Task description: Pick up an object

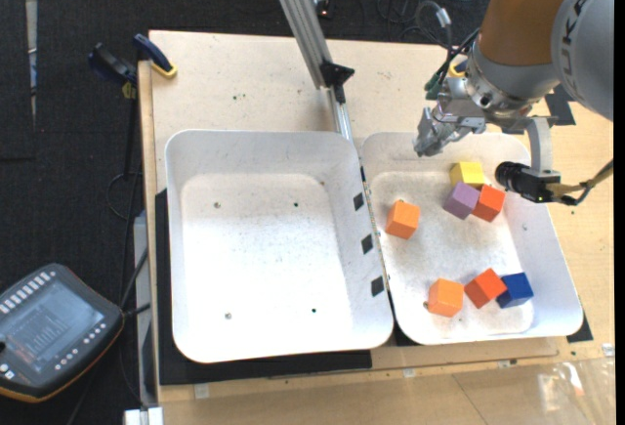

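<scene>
The surface is carrying two white bins. The gripper is hanging over the right bin's far edge; I cannot tell its state. The yellow cube is sitting just right and nearer.

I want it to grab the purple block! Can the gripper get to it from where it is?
Probably yes. The gripper hangs over the right bin's far end, with the purple block just nearby. But a yellow block and a red block press against it, so the fingers may not fit around it.
</scene>
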### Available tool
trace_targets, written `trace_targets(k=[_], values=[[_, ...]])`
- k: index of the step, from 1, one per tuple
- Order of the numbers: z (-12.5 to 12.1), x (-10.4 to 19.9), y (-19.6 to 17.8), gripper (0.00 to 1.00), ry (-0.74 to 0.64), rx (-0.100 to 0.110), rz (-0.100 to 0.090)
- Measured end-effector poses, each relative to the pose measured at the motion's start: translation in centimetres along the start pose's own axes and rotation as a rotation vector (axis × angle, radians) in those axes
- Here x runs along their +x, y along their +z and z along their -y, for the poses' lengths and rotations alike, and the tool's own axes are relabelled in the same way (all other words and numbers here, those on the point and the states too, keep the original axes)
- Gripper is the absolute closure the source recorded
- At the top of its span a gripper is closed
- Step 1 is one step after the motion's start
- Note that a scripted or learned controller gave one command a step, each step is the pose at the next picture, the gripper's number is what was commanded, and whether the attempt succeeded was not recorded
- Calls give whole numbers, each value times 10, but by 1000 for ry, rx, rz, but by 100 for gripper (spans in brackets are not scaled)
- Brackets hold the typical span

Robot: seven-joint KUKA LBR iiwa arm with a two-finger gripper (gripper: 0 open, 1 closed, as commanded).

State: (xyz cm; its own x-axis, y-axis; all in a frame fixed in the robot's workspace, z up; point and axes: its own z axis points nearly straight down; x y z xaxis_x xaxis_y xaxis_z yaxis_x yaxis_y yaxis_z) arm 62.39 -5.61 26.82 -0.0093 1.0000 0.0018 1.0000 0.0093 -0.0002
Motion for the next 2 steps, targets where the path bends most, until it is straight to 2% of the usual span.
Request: trace_targets(k=[2], values=[[-7,101,1,100,2,0,0]])
